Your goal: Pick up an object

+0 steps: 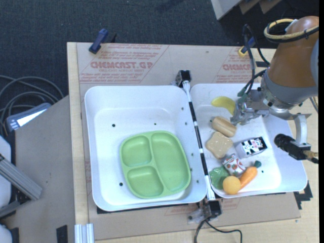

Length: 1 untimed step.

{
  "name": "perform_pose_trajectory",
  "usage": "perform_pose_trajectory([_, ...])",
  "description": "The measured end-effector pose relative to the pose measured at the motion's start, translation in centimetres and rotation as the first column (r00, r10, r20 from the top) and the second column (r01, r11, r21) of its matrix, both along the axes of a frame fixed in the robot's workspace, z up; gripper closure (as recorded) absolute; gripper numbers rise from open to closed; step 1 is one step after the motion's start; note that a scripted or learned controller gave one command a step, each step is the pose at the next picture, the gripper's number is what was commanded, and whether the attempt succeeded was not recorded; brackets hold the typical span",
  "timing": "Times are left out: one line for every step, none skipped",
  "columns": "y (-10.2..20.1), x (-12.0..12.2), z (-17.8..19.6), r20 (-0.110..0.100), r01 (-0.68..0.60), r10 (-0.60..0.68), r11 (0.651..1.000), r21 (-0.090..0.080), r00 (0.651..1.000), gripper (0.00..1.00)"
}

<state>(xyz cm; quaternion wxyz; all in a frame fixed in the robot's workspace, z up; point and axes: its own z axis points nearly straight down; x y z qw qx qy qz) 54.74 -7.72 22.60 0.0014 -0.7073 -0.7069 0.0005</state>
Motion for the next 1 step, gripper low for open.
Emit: perform_pose_trajectory([3.69,-0.10,0.27,0.000,-0.002,0.002,1.000,0.000,1.000,1.00])
